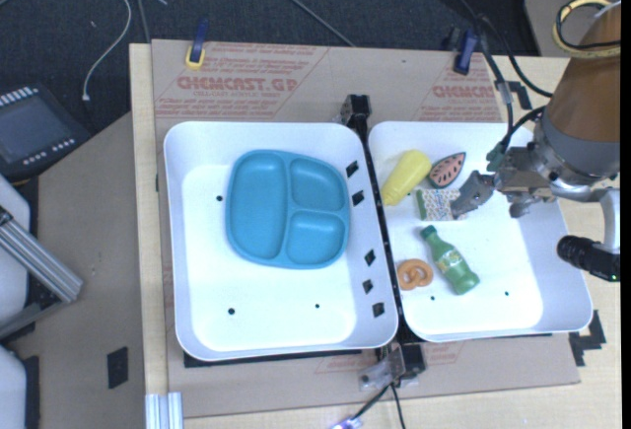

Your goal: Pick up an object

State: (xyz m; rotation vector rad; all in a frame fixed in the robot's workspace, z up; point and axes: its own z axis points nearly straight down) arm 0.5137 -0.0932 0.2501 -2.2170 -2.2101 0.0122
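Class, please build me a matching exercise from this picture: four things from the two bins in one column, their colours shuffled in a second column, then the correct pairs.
Things:
1. divided plate
2. bottle
3. banana
4. pretzel

Colours:
A. yellow
B. orange-brown
C. blue
D. green

Pairs: 1-C, 2-D, 3-A, 4-B.
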